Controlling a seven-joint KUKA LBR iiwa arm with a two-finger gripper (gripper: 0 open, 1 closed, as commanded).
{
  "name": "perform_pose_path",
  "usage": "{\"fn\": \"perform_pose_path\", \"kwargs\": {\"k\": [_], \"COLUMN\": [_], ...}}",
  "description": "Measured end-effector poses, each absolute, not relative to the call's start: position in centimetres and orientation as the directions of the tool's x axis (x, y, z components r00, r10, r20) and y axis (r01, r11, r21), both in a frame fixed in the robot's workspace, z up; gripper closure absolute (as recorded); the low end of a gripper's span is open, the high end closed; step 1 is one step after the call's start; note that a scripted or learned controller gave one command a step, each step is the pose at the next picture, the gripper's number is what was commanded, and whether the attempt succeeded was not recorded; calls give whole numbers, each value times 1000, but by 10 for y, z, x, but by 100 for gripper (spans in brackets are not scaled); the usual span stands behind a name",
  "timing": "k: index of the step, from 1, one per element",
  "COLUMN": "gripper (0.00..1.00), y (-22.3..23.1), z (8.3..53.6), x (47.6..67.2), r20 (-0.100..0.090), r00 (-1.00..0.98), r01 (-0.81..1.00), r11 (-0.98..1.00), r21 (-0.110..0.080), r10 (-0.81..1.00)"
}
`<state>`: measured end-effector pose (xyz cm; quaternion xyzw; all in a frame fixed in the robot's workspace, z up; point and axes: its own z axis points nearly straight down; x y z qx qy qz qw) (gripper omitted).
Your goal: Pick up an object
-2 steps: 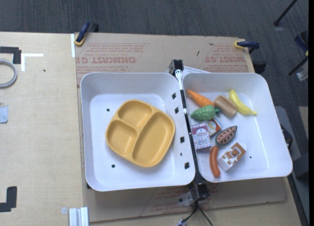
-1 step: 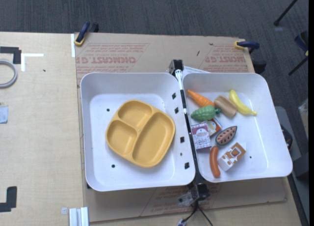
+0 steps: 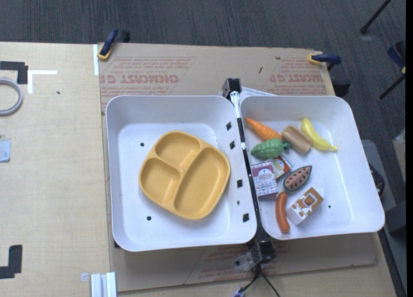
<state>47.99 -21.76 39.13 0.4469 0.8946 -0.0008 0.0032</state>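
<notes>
The right bin (image 3: 342, 212) holds several toy foods. An orange carrot (image 3: 261, 128) lies at its upper left, with a green vegetable (image 3: 270, 148) just below it. A hot dog bun (image 3: 296, 139) and a yellow banana (image 3: 317, 135) lie toward the upper right. A red and white packet (image 3: 264, 179) sits by the left wall, a brown and red oval piece (image 3: 297, 177) lies beside it, and a red sausage (image 3: 282, 212) and a small orange and white carton (image 3: 304, 204) lie at the bottom.
The left bin (image 3: 122, 160) holds a yellow three-compartment plate (image 3: 185, 174). Both bins rest on a cardboard sheet (image 3: 193, 70) clamped to the wooden bench. A divider with black clips (image 3: 242, 160) runs between the bins.
</notes>
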Motion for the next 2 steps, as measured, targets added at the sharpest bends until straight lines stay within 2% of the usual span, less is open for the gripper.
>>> {"fn": "perform_pose_path", "kwargs": {"k": [2], "gripper": [100], "y": [-218], "z": [411], "x": [483], "r20": [-14], "r00": [-603], "r01": [798], "r11": [603], "r21": [4], "r10": [798]}}
